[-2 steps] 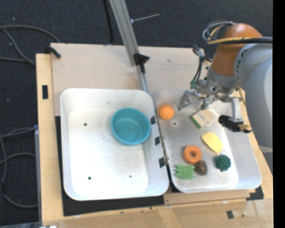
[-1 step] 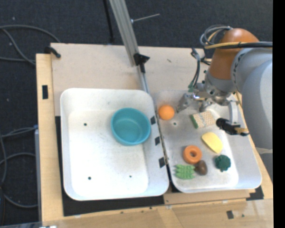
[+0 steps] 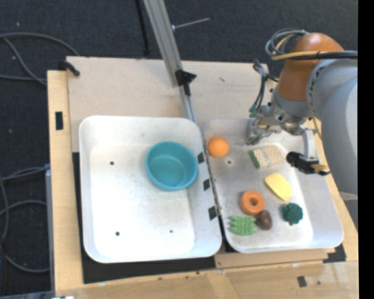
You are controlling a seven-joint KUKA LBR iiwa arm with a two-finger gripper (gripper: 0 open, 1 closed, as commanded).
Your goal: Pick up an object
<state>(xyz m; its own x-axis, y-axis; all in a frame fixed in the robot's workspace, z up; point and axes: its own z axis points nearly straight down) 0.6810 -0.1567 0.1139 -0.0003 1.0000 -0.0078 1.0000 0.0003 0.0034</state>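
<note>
Where the gripper (image 3: 259,131) hangs over the far part of the right bin (image 3: 321,195), a corn cob (image 3: 266,157) lies just below it on the bin floor. Corn cob: pale yellow kernels, green husk end; long axis runs roughly left to right, husk end pointing left. Gripper: not on the cob; whether its jaws are spread or closed cannot be told from this angle.

Other contents, right bin:
- orange ball (image 3: 218,147), far left corner, left of the cob.
- yellow piece (image 3: 278,186), near side of the cob, lying on a slant.
- orange ring (image 3: 253,202), left of the yellow piece.
- brown lump (image 3: 263,219), touching the ring's near edge.
- green leafy piece (image 3: 242,225), just left of the brown lump.
- dark green broccoli (image 3: 292,213), near right.

Left bin (image 3: 100,167): blue bowl (image 3: 171,165), upright, toward its far right.
</note>
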